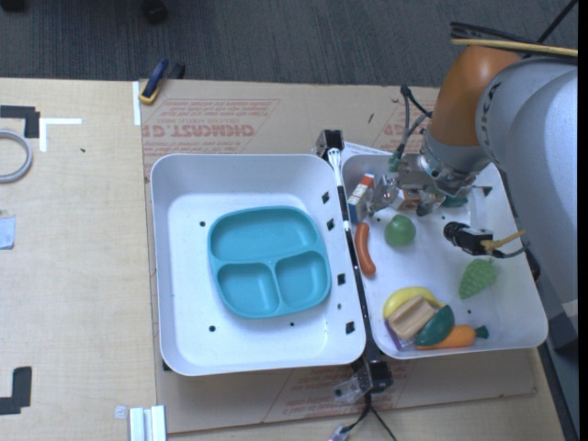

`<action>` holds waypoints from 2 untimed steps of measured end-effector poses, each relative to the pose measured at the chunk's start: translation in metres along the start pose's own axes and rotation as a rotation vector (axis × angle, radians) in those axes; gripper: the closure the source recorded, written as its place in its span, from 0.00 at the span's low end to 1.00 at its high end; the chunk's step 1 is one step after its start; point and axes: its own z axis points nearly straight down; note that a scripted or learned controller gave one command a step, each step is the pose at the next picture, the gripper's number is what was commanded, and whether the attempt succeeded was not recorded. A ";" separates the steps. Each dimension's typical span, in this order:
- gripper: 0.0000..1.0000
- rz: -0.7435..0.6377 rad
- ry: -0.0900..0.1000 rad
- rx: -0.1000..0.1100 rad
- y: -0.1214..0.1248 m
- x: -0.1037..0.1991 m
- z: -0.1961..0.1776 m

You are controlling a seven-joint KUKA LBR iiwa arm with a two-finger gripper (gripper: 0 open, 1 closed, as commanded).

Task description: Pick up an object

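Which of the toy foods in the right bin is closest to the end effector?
The round green ball, just below the end effector. The hot dog, leafy green piece and carrot lie farther away.

Cardboard-covered bench (73,320) bearing two white bins (175,274) side by side.

You see a teal divided tray (269,260) lying flat in the left white bin (175,274), with three compartments. The bin sits on brown cardboard (211,122) printed with red lettering, spread over the light wooden table (69,292). A blue and yellow tool (154,80) lies at the table's far edge. Black tape marks (18,120) and a white ring (14,156) sit at the left.
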 end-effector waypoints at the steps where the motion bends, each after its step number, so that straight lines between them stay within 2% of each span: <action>1: 1.00 0.001 -0.014 -0.002 -0.001 -0.006 -0.010; 2: 1.00 -0.002 -0.010 -0.042 -0.043 -0.040 -0.138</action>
